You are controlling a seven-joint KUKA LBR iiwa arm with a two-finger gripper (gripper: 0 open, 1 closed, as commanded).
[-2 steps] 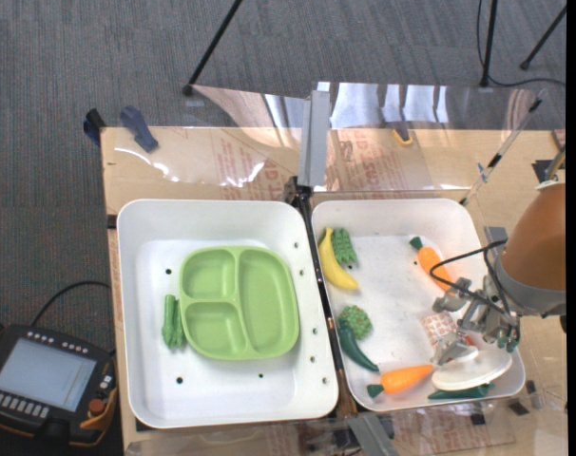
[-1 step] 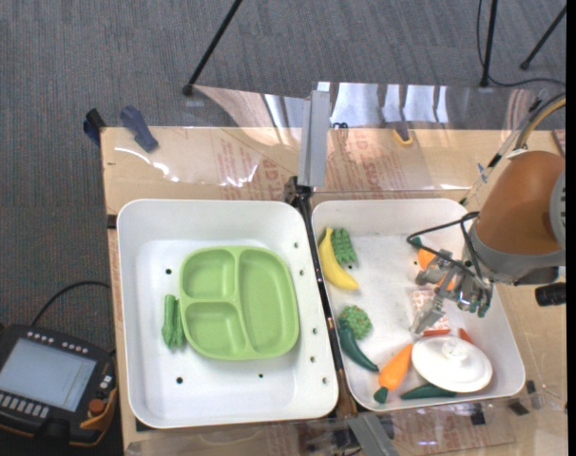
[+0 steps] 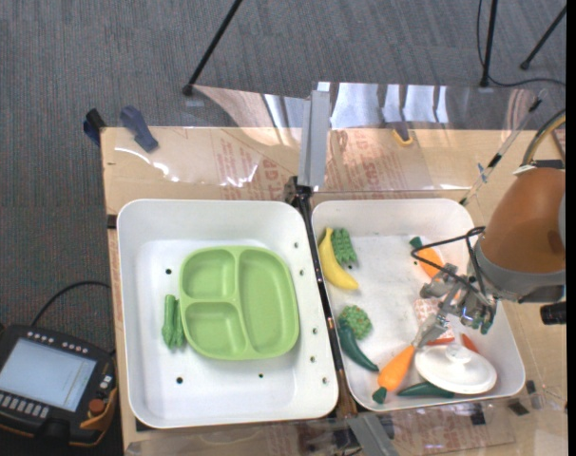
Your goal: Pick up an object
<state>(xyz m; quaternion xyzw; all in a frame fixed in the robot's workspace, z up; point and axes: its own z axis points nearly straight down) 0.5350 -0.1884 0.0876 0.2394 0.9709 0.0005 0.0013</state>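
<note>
The arm (image 3: 526,231) reaches in from the right over the right bin (image 3: 383,207), its orange band above the wrist. The tool (image 3: 438,323) hangs low over the near right part of that bin, just above a white plate (image 3: 456,370); whether it is released or clenched cannot be told, and nothing shows gripped in it.

The right bin holds a banana (image 3: 336,264) at its far left with a small green ridged piece (image 3: 344,247) touching it, a broccoli-like piece (image 3: 355,321) nearer, and a dark green pepper (image 3: 356,351) just beside that. A carrot (image 3: 398,367) lies at the near edge, touching the white plate's left side. Another orange piece (image 3: 429,258) lies to the far side of the tool.

In the left bin (image 3: 136,245) a green divided plate (image 3: 239,302) sits in the middle, with a green pea pod (image 3: 172,321) just to its left. Both bins stand side by side on the bench (image 3: 202,160).
</note>
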